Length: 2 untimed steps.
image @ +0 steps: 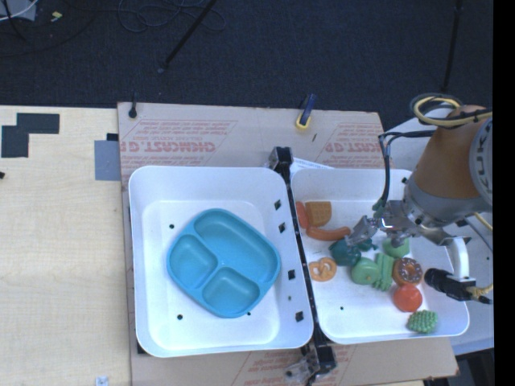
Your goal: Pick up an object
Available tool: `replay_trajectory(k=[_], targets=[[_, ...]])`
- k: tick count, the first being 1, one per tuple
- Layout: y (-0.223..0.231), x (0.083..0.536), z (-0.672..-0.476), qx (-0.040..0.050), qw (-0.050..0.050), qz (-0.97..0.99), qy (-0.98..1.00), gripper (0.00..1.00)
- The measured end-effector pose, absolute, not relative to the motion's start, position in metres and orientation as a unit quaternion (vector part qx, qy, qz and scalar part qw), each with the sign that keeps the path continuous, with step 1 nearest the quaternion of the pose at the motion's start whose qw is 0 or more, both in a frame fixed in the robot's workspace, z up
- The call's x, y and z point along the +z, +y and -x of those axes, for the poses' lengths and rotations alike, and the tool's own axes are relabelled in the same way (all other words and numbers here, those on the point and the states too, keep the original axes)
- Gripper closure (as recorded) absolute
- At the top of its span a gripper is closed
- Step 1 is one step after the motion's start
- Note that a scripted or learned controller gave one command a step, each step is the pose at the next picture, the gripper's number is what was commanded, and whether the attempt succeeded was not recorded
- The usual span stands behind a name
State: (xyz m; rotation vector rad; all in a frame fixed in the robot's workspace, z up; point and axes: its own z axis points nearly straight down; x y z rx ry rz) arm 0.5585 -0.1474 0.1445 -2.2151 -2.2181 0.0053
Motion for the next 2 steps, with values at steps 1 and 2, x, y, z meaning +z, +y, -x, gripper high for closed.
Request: replay_trajectory(k=[1,2], targets=[[-0.146,0.093,-0.560,0.0001,0.000,0.707,-0.708,0.00],[-0.147,0.104,-0.558,0.0009,0.002,0.708,-0.706,1.00]])
